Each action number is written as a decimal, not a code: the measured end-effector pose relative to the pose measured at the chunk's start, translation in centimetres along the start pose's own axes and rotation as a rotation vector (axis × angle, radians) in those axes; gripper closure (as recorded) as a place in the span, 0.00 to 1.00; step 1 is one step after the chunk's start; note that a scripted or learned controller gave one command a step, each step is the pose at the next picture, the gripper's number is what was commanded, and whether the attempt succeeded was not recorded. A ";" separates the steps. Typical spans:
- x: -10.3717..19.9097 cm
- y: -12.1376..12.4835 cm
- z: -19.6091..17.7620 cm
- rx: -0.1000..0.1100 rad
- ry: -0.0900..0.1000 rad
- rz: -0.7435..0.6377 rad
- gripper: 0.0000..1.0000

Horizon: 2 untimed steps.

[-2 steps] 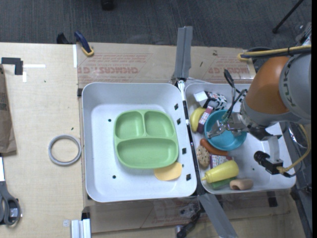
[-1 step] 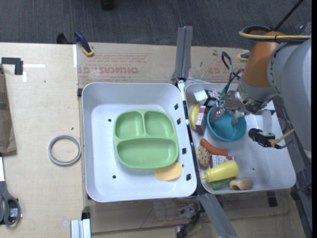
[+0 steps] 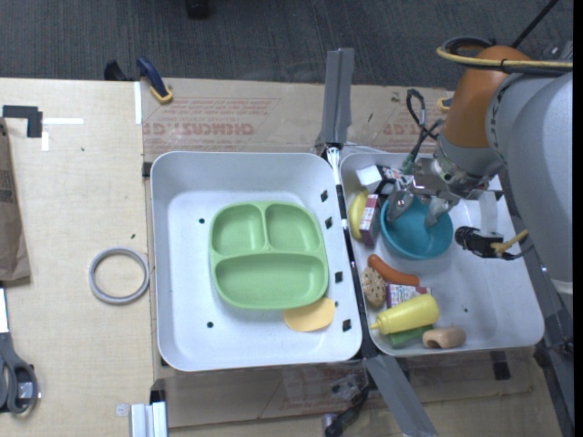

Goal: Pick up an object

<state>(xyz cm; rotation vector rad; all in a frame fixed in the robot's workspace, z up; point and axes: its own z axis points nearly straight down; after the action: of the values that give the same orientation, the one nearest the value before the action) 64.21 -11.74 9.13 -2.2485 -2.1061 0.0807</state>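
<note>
The right bin (image 3: 510,312) holds a blue bowl (image 3: 417,236), a banana (image 3: 357,213), a red sausage (image 3: 393,271), a speckled cookie (image 3: 372,287), a yellow squeeze bottle (image 3: 406,315) and a tan piece (image 3: 444,338). My gripper (image 3: 419,206) hangs over the blue bowl's far side, open. Its two fingers reach down toward the bowl's inside, and nothing shows between them. The grey arm with its orange band (image 3: 474,103) comes in from the upper right.
In the left bin (image 3: 173,244) lie a green divided plate (image 3: 269,253) and a flat yellow piece (image 3: 310,317). A small dark box (image 3: 371,223) stands beside the banana. A grey tape ring (image 3: 118,274) and scissors (image 3: 14,385) lie on the bench at left.
</note>
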 end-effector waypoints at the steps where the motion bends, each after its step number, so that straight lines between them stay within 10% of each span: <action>1: -0.5 -4.2 0.3 -0.076 -0.017 -0.334 0.00; 2: -0.5 -4.3 -0.6 -0.077 -0.017 -0.330 1.00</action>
<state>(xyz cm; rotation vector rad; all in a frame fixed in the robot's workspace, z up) 59.98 -12.00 10.10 -1.9085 -2.4955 0.0031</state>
